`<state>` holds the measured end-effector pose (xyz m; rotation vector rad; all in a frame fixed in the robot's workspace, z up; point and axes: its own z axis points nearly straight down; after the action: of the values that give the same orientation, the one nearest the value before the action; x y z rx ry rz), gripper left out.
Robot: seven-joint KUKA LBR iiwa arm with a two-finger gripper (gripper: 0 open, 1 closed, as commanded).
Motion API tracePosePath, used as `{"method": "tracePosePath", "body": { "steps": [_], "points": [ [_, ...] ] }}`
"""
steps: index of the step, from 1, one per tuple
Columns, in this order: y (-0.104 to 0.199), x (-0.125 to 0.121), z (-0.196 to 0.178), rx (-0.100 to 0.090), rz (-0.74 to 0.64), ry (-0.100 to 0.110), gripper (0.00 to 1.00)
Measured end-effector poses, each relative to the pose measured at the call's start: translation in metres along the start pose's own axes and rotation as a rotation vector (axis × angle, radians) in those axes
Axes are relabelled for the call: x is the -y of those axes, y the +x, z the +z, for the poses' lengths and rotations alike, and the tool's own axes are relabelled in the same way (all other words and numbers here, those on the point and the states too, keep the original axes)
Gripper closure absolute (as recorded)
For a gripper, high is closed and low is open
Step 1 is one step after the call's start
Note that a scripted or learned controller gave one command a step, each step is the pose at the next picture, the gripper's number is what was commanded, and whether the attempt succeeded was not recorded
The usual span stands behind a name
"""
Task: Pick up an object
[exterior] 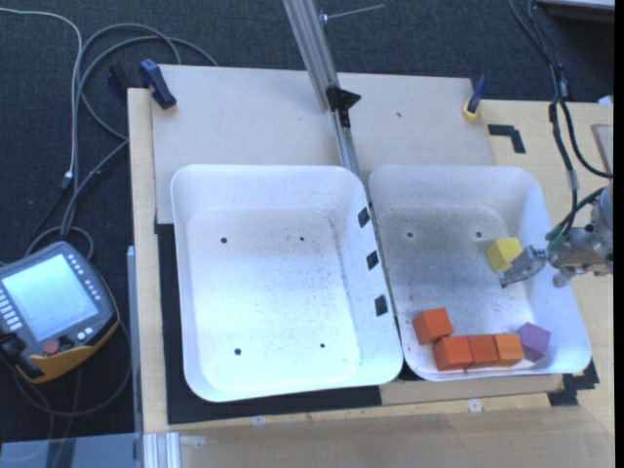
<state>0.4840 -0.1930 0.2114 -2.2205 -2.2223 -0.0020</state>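
The right bin (458,213) holds a yellow block (503,253) near its right wall. Along the front wall lie several orange blocks (473,349), one of them (432,324) set a little further back. A purple block (533,339) sits at the front right corner. My gripper (521,267) reaches in over the right rim, low in the bin. Its tip is just below and to the right of the yellow block, very close to it. Nothing shows as held.
The left bin (263,281) stands beside the right one. A metal pole (317,52) slants up from the gap between the bins at the back. Cables hang at the right (570,135), and a teach pendant (49,305) lies off the bench at the left.
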Motion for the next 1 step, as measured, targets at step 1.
{"method": "tracePosePath", "body": {
  "steps": [1],
  "points": [
    [0.0048, -0.0131, -0.046, 0.003, -0.003, -0.005, 0.0]
  ]
}}
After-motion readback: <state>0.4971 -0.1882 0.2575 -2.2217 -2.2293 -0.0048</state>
